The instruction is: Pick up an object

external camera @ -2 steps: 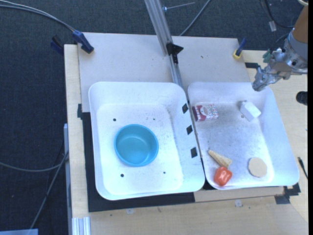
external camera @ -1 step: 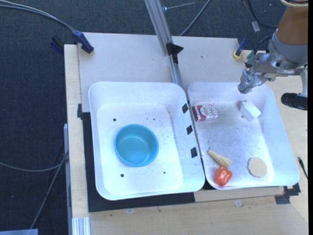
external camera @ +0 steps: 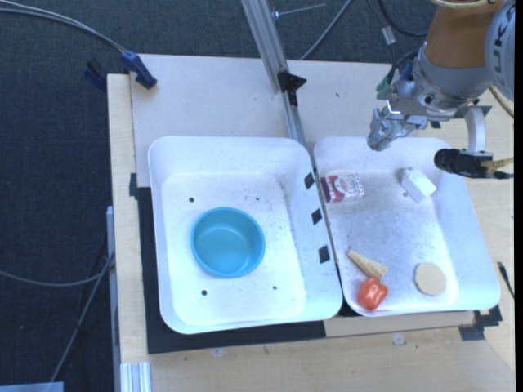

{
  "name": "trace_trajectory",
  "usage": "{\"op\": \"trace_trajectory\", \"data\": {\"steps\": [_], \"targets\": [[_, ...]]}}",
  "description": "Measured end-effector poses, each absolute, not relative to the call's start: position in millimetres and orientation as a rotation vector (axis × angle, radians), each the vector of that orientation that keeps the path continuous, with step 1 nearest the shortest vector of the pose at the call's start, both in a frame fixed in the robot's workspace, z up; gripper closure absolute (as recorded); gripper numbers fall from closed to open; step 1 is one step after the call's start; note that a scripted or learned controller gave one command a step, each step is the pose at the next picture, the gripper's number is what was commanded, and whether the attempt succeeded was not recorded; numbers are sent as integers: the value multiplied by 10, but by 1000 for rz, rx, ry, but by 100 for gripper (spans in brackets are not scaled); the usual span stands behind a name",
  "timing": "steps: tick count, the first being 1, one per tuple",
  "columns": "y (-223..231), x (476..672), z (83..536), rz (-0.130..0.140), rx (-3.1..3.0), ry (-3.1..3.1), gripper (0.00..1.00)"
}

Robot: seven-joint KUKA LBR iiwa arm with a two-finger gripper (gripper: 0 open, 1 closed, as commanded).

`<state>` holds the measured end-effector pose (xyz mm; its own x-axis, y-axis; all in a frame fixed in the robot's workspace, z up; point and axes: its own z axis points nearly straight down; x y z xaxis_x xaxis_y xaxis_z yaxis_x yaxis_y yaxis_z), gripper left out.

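Observation:
My gripper [external camera: 381, 138] hangs over the far rim of the right bin [external camera: 462, 296], above and right of a small red-and-white packet [external camera: 342, 188]. Nothing shows between its fingers. A white block [external camera: 417, 184] lies near the bin's back right. Toward the front lie a tan wedge [external camera: 367, 263], a red pepper-like piece [external camera: 372, 293] and a round tan disc [external camera: 430, 279]. The left bin [external camera: 176, 300] holds a blue bowl [external camera: 228, 241].
A slanted metal pole [external camera: 265, 31] with a black clamp runs down to the gap between the bins. Cables cross the dark floor at left and top. A blue clip [external camera: 137, 68] sits at the bench's back left corner.

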<state>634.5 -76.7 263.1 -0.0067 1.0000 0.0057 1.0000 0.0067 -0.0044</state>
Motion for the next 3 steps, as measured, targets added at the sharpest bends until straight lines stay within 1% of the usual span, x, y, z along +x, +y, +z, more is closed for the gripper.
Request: {"op": "trace_trajectory", "data": {"steps": [1, 2, 3], "targets": [[-133, 6367, 2532, 8, -2205, -2219, 100], [397, 6244, 2521, 10, -2205, -2219, 100], [948, 6229, 2580, 0, -2212, -2225, 100]]}}
